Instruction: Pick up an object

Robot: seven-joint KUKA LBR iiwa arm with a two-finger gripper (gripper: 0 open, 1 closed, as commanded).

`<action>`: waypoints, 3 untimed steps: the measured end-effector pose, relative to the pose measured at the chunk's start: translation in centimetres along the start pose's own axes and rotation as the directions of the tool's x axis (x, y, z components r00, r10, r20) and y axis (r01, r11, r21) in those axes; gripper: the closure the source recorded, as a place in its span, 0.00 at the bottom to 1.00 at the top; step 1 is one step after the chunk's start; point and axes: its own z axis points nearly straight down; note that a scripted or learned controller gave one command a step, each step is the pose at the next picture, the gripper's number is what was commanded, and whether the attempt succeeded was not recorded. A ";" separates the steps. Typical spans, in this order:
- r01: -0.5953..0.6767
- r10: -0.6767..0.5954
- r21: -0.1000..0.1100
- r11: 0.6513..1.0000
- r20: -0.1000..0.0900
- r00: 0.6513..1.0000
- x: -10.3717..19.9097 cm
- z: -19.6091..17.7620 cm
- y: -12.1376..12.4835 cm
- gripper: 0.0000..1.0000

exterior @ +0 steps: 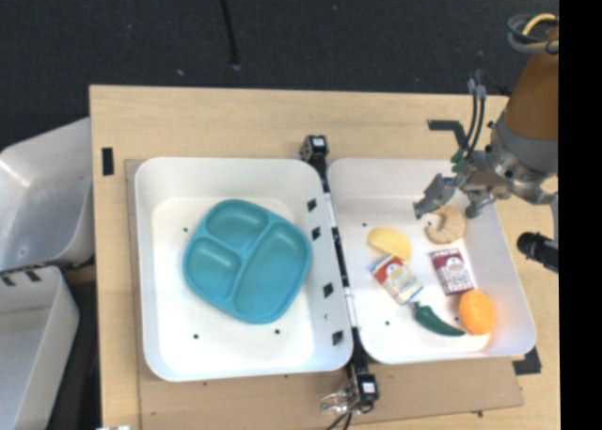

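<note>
The gripper (pixel 458 195) hung over the far part of the right bin (pixel 376 334), near that bin's right edge. Its fingers (pixel 433 200) were spread apart, one dark finger reaching toward the bin's middle and the other lying by a pale ring-shaped item (pixel 446 225); nothing was seen between them. Whether a finger touched the ring could not be told. Toward the bin's near right corner lay a yellow lump (pixel 391 241), a red-and-white packet (pixel 397 278), a red card (pixel 452 271), a green pepper-like piece (pixel 435 319) and an orange ball (pixel 478 312), the last two touching. The left bin (pixel 150 343) carried a blue divided plate (pixel 247 260) at its middle. Both bins sat on the counter (pixel 207 118). The arm (pixel 531 103) was cut off at the right.
</note>
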 end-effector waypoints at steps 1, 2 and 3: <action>0.002 -0.002 -0.013 1.000 0.002 1.000 0.0 -0.7 0.2 0.00; 0.004 -0.004 -0.009 1.000 0.002 1.000 0.9 4.6 0.6 0.00; 0.001 -0.001 -0.009 1.000 0.002 1.000 0.6 9.1 0.0 0.00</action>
